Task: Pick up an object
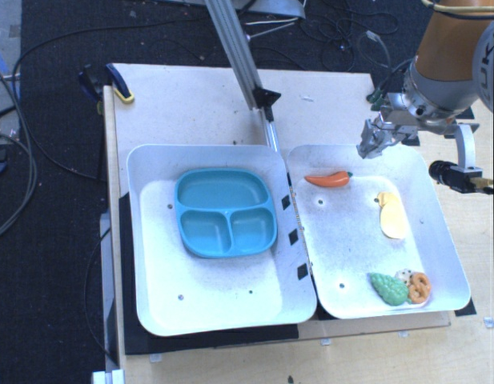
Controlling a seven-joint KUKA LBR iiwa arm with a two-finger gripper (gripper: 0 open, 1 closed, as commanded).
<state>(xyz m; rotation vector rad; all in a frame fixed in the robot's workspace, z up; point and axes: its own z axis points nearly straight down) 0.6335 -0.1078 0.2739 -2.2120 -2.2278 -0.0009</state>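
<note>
Arm: grey with an orange band, reaching in from the right and slanting down toward the far edge of the right bin (439,214).
Claw (373,146): hangs over the far rim of the right bin, near the carrot; whether it is open or closed cannot be told from this view, and nothing is seen held in it.
Toy carrot (328,179): orange with a green tip, lying on its side at the far end of the right bin, just left of and below the claw, apart from it.
Yellow piece (392,216): pale, banana-like, near the right wall.
Green piece (388,287): near corner, touching a pretzel (419,287).
Left bin (150,278): holds a blue divided plate (226,212).
Table (190,102): pale board under both bins.
</note>
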